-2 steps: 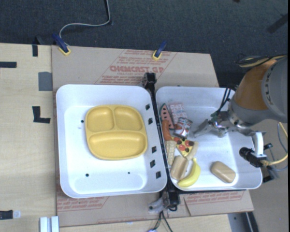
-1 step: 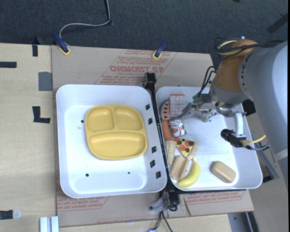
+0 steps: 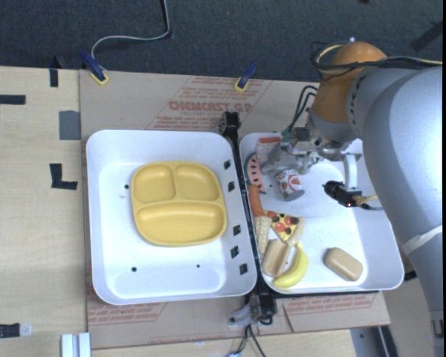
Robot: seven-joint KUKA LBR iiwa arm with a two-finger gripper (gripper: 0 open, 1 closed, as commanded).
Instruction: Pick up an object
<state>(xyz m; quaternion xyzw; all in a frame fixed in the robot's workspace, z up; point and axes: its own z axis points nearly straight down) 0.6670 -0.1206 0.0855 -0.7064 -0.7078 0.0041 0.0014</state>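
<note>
Down over the right bin point(image 3: 379, 270), gripper point(image 3: 291, 171) low above a small crumpled red-and-white thing point(image 3: 290, 184). Open or clenched: cannot tell. Nearby in that bin: curved yellow banana point(image 3: 296, 269), smooth tan bread roll point(image 3: 343, 264), pizza slice point(image 3: 284, 225), hot dog point(image 3: 274, 257). In the left bin point(image 3: 104, 199): glossy yellow plate point(image 3: 178, 203), 3 compartments.

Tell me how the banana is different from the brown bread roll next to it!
The banana is bright yellow; the bread roll is tan brown. The banana is curved like a smile, while the bread roll is a stubby oval. The banana lies touching other toy foods at its left; the bread roll lies alone on bare white floor. Both are toy foods lying flat near the front of the right bin.
</note>
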